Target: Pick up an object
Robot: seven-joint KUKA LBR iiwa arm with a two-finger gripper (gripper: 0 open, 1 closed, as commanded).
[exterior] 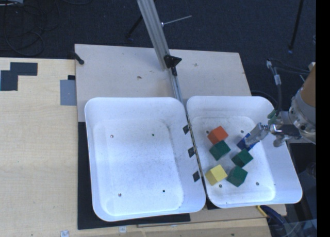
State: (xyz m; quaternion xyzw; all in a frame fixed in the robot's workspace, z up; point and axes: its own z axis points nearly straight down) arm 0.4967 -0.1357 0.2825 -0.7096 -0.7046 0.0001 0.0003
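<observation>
My gripper hangs low over the right bin, and I cannot tell its state. A small blue block lies at its tip; whether it is between them is unclear, as is its long axis. Near it are three green cubes, an orange cube and a yellow cube. The left bin sits alongside.

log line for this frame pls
phase: reaching | hand: low over right bin, beside blue block | grasp: unconfirmed | blocks nearby: orange, yellow
</observation>
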